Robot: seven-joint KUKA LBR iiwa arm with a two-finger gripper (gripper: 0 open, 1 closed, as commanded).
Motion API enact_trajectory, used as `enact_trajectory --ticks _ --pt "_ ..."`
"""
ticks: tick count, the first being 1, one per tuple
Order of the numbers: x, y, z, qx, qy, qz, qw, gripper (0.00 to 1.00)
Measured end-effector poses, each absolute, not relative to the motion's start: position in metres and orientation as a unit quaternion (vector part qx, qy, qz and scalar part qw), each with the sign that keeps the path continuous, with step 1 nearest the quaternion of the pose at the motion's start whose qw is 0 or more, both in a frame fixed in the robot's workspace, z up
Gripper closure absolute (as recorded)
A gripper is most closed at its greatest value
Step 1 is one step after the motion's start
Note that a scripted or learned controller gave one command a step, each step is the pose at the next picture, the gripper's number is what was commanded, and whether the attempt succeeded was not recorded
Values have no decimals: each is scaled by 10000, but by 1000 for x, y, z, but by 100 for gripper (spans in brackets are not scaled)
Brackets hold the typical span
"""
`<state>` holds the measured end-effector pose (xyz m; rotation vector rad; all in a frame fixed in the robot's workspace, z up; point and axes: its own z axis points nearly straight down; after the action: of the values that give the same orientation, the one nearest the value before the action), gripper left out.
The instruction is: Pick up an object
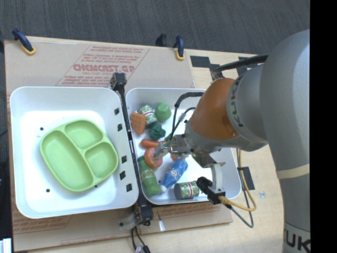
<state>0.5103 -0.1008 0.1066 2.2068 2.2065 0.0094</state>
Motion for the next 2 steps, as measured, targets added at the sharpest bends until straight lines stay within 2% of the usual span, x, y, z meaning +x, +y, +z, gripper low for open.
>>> enact_trajectory --ticks 1,2 --pt "509 -99 115 7037 7104 10 61 100" --pt "478 -73 227 7048 7094 5 7 100"
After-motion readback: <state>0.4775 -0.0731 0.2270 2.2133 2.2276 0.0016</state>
